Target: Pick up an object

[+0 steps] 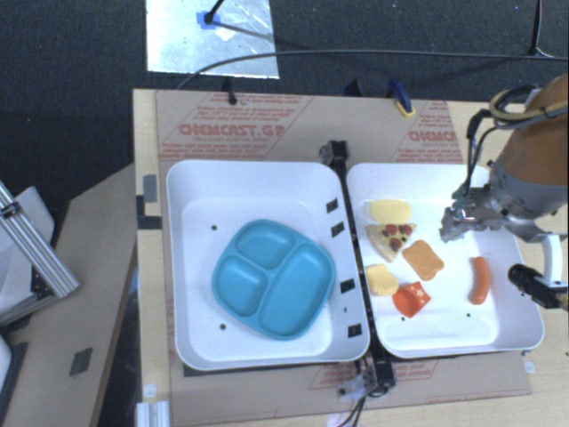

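Nearest the camera, along the bottom of the bench, sit the front rims of the two white bins. The left bin (191, 238) holds a blue divided plate (273, 277), tilted a little, with three compartments; it lies toward the 5 o'clock part of that bin, apart from the walls.

Across the black-clipped seam, the right bin (444, 341) carries the toy food. Closest to the front is a red piece (411, 300), and touching it at its 10 o'clock is a small yellow piece (382, 280). At about 3 o'clock from the red piece, well apart from it, lies an orange-red sausage (480, 279), standing roughly lengthwise near to far. Farther back, an orange-brown slice like toast (422, 260) sits just beside the red piece at its 12 o'clock. Next back is a pizza wedge (388, 237) with red dots, and behind it, touching it, a pale yellow piece (390, 211) near the bin's far-left corner.

The gripper (455, 223) hangs over the right bin at roughly 1 o'clock from the toast slice and 11 o'clock from the sausage, near both but touching neither. Nothing shows between its fingers; whether they are apart or together I cannot tell. The grey arm with its orange band (538, 154) comes in from 3 o'clock.

Farthest off, beyond the bench, a silvery sheet (210, 25) lies on the dark floor.
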You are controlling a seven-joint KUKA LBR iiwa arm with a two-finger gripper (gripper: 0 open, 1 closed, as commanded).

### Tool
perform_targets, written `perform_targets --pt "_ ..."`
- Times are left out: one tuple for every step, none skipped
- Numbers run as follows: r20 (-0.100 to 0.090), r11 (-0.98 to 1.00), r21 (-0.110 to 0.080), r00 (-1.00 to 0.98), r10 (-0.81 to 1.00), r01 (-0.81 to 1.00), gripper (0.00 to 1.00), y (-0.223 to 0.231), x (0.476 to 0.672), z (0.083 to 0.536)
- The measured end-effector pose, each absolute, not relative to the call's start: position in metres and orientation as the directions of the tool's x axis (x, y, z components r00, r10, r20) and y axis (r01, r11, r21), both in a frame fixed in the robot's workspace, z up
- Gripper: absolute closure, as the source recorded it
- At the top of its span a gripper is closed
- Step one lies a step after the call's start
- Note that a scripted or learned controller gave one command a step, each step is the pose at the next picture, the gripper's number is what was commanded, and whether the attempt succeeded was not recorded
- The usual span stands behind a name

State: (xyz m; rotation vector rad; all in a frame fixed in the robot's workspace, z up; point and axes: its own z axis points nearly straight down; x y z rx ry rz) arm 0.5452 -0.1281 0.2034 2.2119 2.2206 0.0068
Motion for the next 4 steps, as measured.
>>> perform_targets --pt "-0.001 0.004 0.004 -0.004 1.0 1.0 1.0 -0.128 0.546 0.211" --pt "0.002 0.01 0.0 -0.01 1.0 1.0 1.0 -0.072 0.542 0.203" --pt "0.002 0.01 0.002 -0.01 1.0 1.0 1.0 -0.021 0.533 0.217" --pt "0.002 0.011 0.001 -0.011 1.0 1.0 1.0 0.035 0.528 0.209"
